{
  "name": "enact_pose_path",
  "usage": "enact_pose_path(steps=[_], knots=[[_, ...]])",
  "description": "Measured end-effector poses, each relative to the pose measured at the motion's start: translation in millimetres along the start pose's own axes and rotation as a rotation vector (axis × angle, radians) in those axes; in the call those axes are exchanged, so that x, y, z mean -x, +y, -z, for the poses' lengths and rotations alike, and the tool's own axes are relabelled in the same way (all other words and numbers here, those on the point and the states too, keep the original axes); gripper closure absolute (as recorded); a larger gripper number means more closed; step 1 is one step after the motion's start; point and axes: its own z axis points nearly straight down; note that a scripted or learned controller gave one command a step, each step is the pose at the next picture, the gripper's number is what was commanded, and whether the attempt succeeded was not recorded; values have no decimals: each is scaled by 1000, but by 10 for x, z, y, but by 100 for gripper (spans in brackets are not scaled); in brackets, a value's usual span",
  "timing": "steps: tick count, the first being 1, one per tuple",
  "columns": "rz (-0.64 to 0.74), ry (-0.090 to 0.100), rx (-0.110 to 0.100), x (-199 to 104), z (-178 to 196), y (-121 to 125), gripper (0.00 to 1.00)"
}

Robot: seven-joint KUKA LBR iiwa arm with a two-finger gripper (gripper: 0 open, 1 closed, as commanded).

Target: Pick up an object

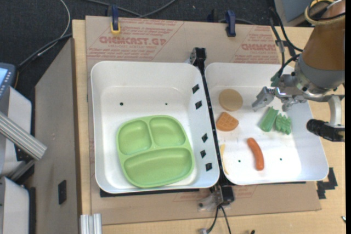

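Overhead, the arm [323, 46] enters from the right edge of the frame, orange band above grey wrist. The gripper [276, 97] hangs over the upper middle of the right bin [307, 172], fingers spread apart, one finger [262, 99] angled out to the left, the other pointing down toward the green item. Nothing sits between them.

Right bin contents: a green leafy vegetable piece [274, 120] just below the gripper, close to the lower fingertip; contact cannot be judged. A red sausage [255, 153] lies lower centre of the bin, slanted, apart from the green piece. A round tan cookie [231, 100] sits left of the gripper, and an orange wedge-shaped piece [227, 121] just below the cookie, near the bin's left wall.

Left bin [109, 85], centre-left of frame: a green divided plate [156, 149] with three compartments rests in its lower half.

Both bins sit on a brown board [164, 35], held by two clamps at its top edge, a yellow clamp [114, 20] and a blue clamp [230, 23].
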Motion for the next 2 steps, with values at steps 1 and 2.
enact_pose_path(steps=[1, 2], knots=[[3, -2, 15, -4, 79, 32, 0], [2, -1, 8, -85, -501, -22, 0]])
